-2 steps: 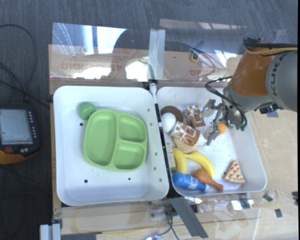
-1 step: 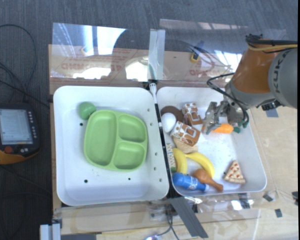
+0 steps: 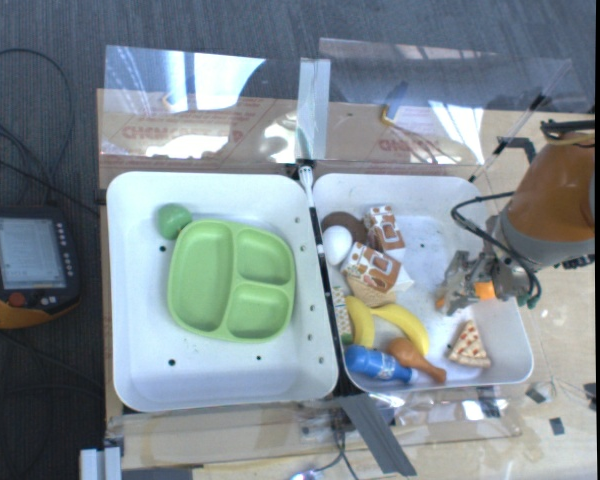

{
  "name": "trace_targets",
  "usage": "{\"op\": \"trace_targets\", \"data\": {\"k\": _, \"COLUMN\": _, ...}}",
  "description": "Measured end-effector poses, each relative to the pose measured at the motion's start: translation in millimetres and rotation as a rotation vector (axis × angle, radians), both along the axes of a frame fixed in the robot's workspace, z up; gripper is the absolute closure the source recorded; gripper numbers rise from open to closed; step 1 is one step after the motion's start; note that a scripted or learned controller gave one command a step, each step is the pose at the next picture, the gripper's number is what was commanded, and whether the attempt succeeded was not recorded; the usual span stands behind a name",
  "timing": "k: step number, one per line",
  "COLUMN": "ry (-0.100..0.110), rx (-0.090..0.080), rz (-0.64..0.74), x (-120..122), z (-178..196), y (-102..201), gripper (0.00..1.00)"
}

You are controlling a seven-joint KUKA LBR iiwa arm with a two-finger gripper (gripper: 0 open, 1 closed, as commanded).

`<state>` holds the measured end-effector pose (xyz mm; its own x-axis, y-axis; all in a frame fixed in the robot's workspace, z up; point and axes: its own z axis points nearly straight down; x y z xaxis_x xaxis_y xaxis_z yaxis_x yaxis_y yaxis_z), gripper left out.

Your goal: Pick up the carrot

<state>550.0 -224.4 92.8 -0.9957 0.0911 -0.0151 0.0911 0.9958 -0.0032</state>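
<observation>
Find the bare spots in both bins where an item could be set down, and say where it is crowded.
Left bin: bare floor along the front and left of the green tray; a green ball fills the tray's back-left corner. Right bin: bare strip at the back right, behind the pincer. Crowded along its left and front: egg, banana, bottle, pizza slice.

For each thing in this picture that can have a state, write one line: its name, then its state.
Green divided plate: upright, compartments bare.
Green ball: loose beside the plate.
Banana: lying flat, unpeeled.
Blue bottle: on its side.
Pizza slice: flat.
Carrot: by the gripper, grasp unclear.
</observation>
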Motion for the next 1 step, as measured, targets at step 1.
{"op": "trace_targets", "data": {"k": 1, "ry": 0.001, "rx": 0.001, "rz": 0.047, "x": -6.2, "z": 118.3, "y": 53.4, "gripper": 1.00}}
